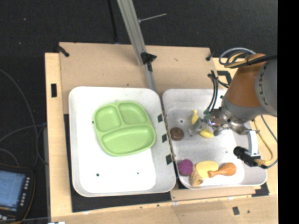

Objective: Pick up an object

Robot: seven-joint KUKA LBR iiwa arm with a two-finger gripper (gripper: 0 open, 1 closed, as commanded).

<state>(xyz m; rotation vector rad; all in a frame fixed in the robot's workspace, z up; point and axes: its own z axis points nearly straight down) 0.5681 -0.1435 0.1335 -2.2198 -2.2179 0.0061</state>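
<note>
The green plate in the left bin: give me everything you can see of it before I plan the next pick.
The green plate is a pale lime tray that looks like moulded plastic, rounded at the corners, with three compartments: two smaller ones along its upper side and one long one below. All three look bare. It lies flat and right side up on the floor of the left bin, turned slightly askew to the bin walls, in the bin's upper middle part. Nothing else touches it; the claw is over the right bin.
</note>
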